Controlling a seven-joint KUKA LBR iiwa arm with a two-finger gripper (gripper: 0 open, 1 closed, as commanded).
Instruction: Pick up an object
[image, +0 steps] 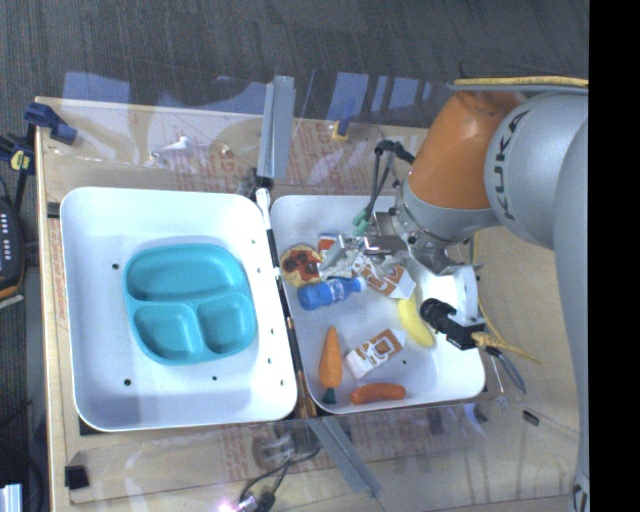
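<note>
The left bin (90, 300) occupies the left half of the frame and contains a teal divided tray (190, 302) with three compartments, lying flat near the bin's centre.

The right bin (462, 378) sits just beside it, right of centre. Its contents, left to right: a round pizza-print item (299, 263) near the upper left; a blue bottle (328, 292) lying on its side just below it; an orange carrot (330, 357) upright in the frame, lower left; a red-orange sausage-shaped item (378, 393) along the bottom edge; a brown-and-white carton (374, 351) tilted, just right of the carrot; a yellow banana (414, 322) at right of centre.

The gripper (345, 255) is positioned low in the upper part of the right bin, beside a red-and-white packet (384, 279). Finger state: cannot tell from this view.

The grey arm (520, 150) with orange band (455, 155) enters from the upper right.
</note>
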